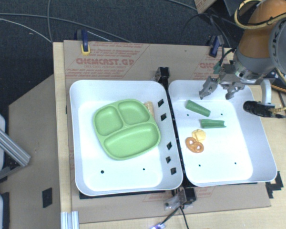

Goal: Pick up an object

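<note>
In the right bin [248, 161] lie two green sticks: one slanted [197, 108] near the back left, one nearly level [212, 123] just in front of it. A brown pretzel [195, 146] and a small yellow piece [199, 135] rest closer to the front. My gripper [218, 91] hangs over the back of this bin, up and to the right of the slanted stick. Its fingers are spread apart, open, with nothing between them.
The left bin [86, 166] holds a green divided plate [127, 128], with a small tan item [149, 109] at the plate's back right edge. A black divider strip [168, 128] runs between the two bins.
</note>
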`<state>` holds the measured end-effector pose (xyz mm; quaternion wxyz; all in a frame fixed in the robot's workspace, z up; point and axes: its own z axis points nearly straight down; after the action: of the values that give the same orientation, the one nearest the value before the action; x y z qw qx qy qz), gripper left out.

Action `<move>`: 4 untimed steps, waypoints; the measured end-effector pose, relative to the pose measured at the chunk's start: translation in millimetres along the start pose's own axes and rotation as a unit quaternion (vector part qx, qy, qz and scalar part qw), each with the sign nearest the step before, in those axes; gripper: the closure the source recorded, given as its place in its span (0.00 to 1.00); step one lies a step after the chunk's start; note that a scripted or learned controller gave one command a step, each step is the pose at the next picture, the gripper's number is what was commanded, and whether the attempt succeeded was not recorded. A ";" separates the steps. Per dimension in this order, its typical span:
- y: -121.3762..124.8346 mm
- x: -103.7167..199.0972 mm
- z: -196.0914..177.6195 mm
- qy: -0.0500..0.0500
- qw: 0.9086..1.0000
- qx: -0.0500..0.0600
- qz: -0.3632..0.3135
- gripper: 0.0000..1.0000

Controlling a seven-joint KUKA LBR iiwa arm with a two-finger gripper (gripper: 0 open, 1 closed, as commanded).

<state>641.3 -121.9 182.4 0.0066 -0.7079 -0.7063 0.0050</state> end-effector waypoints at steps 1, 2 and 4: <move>3.0 0.3 -9.6 -0.001 1.000 -0.008 -0.001 0.00; 3.1 0.0 53.6 0.000 1.000 -0.005 -0.001 0.00; 5.7 0.7 84.1 -0.001 1.000 -0.010 -0.002 1.00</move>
<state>645.6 -121.0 98.3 -0.0009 -0.7068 -0.7074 -0.0014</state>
